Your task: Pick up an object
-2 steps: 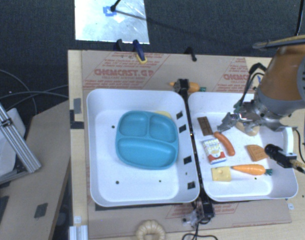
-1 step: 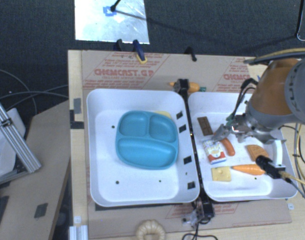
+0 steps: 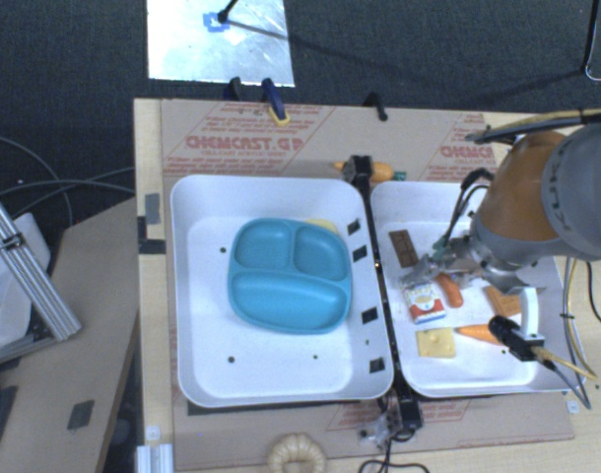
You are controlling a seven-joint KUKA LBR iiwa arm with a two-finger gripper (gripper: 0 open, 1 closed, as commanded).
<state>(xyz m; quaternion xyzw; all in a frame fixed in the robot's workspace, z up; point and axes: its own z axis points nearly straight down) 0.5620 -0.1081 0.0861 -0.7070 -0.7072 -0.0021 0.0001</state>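
Arm reached into the right bin (image 3: 547, 387). Tool (image 3: 426, 270) sat low near that bin's left wall, just above the carton (image 3: 426, 305); could not tell its state. Brown bar (image 3: 403, 247) toward the back-left. Cheese (image 3: 436, 343) and carrot (image 3: 474, 333) near the front edge. Blue plate (image 3: 286, 274) lay mid left bin (image 3: 197, 294).

Even overhead light, moderately bright. White bins (image 3: 281, 190) slightly washed out. Foil sheet (image 3: 220, 28) at top glares. Shadows soft and short. Overall image soft, grainy; dark floor lacks detail.
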